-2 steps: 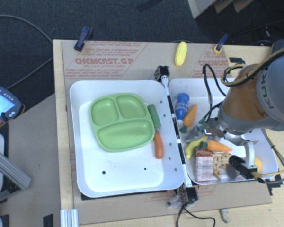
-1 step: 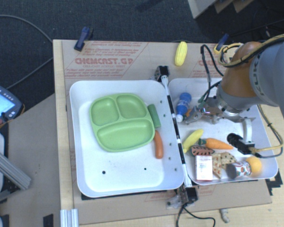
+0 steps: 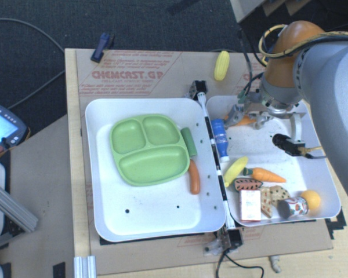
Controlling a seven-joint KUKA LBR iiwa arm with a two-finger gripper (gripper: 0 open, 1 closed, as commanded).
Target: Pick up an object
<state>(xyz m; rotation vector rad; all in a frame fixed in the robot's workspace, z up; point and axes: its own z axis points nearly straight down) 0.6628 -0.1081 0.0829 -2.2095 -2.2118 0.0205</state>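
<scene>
The pincer point(image 3: 247, 116) hangs low over the right bin's point(image 3: 330, 204) far left corner; whether it grips anything cannot be told. Nearest, just left, a blue bottle point(image 3: 219, 138) lies lengthwise along the bin's left wall.
</scene>
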